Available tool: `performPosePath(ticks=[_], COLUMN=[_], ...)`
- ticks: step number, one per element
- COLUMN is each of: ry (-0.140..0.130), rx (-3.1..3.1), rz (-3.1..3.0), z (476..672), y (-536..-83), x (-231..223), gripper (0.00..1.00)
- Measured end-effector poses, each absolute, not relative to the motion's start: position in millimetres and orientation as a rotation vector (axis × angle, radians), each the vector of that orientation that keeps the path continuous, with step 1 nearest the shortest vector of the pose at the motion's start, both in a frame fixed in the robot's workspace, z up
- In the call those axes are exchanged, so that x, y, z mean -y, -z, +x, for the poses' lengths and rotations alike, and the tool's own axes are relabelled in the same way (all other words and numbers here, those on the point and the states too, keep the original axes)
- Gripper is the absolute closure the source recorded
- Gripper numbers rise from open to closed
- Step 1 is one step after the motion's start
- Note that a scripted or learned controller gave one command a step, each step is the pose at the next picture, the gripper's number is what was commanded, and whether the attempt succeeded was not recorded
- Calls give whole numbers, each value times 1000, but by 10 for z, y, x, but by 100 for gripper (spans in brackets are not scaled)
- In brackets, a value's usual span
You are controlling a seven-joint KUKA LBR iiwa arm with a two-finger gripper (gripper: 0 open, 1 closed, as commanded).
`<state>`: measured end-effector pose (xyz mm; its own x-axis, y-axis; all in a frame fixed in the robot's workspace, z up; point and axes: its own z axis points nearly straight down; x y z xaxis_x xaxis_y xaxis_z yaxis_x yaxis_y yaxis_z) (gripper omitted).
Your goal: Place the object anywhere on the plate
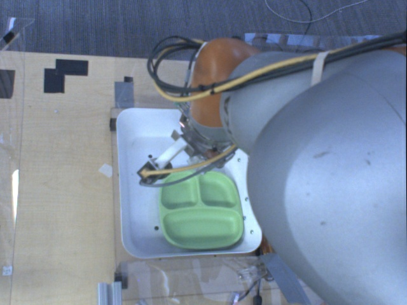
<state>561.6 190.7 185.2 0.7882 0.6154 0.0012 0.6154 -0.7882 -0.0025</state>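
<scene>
Wooden tabletop point(63, 170), white bin point(135, 135): end effector point(193, 148) at the green plate's point(202, 224) 11 o'clock, grip state unclear, should centre over it first.

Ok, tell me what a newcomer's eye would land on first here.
The huge grey arm swallows the view's right half, its orange band standing out near top centre. Below it, a bright green plate with three compartments lies in the white bin, toward the bin's near edge.
</scene>
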Motion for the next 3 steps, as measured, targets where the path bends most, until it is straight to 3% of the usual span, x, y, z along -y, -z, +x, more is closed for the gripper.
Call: performPosePath(ticks=[1, 2, 3], ry=[-2, -13, 0], rx=[677, 676, 441], rz=[-3065, -3063, -3108], z=[5622, 5607, 5063], y=[-1147, -1142, -1846], x=[-1258, -1261, -693], gripper=[100, 0, 0])
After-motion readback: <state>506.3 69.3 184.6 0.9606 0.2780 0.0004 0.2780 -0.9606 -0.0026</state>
